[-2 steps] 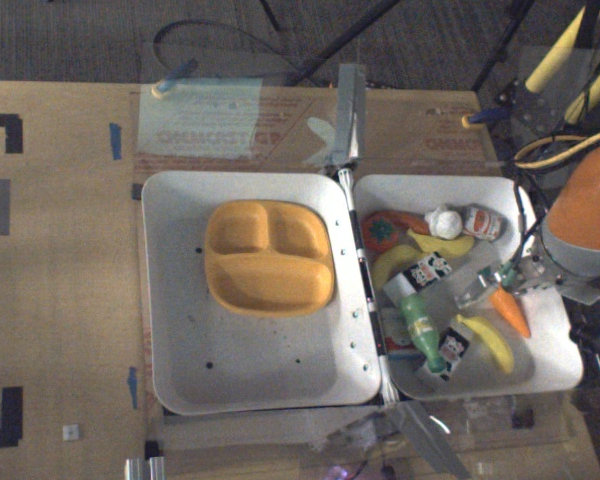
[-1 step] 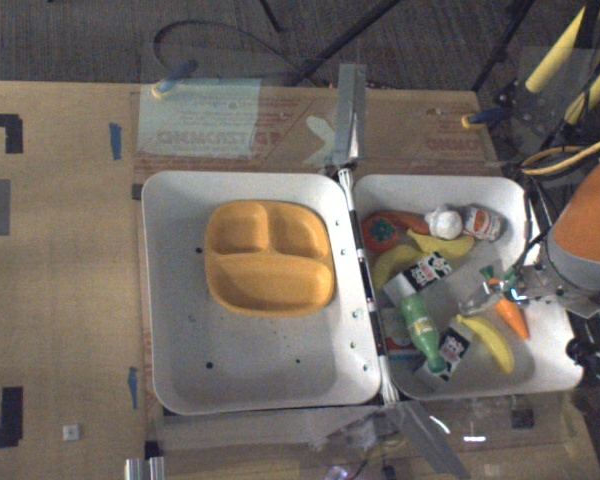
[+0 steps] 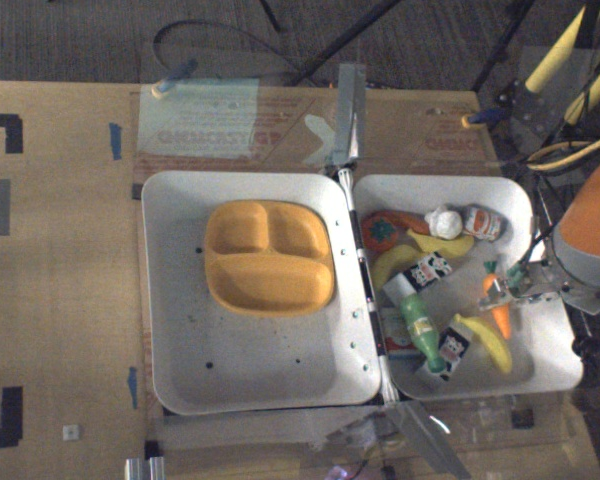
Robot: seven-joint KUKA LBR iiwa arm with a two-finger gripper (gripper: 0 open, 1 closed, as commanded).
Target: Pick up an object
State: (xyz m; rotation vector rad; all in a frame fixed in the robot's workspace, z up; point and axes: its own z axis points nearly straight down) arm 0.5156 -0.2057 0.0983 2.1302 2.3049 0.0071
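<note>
The right bin (image 3: 555, 363) holds several toy items. Among them are an orange carrot (image 3: 501, 318) with a green top, a yellow banana (image 3: 486, 340), a green bottle (image 3: 418, 326) and a black-and-white carton (image 3: 431, 269). My gripper (image 3: 512, 286) reaches in from the right and hangs low over the carrot's upper end, near the bin's right side. The metal of the gripper overlaps the carrot, so whether they touch is unclear.
A second banana (image 3: 400, 260), an orange-red packet (image 3: 382, 230), a white bottle (image 3: 444, 221), a red-labelled jar (image 3: 484, 224) and a small carton (image 3: 451, 348) crowd the right bin. An orange divided plate (image 3: 270, 256) lies in the left bin (image 3: 240, 368). A metal divider (image 3: 365, 278) separates the bins.
</note>
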